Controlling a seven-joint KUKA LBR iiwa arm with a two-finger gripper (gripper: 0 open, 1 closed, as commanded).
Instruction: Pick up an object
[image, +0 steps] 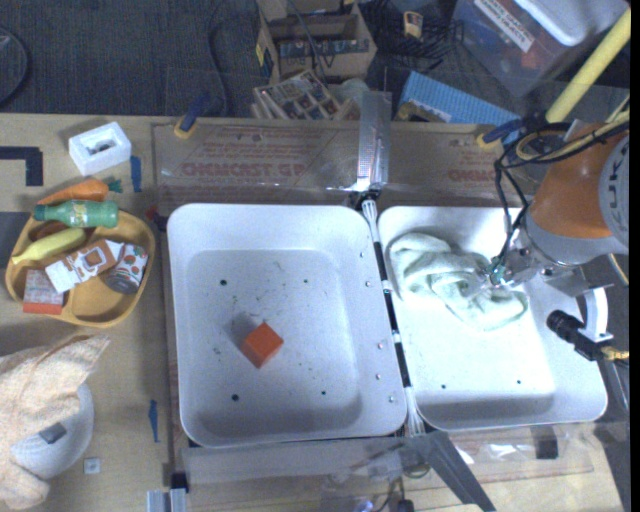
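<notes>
In the right bin (560, 400), hand (497, 277) down on pale crumpled cloth (445, 275), grip state unclear, orange block (263, 344) in left bin (200, 400).

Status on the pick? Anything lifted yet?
Done: the grey arm with the orange band has reached into the right white bin, and its gripper sits low at the crumpled pale green cloth.
In hand: a grasp attempt on that cloth; whether it is gripped can't be told.
Left: lifting something. The cloth lies on the bin floor, and the orange block sits untouched in the left white bin.
</notes>
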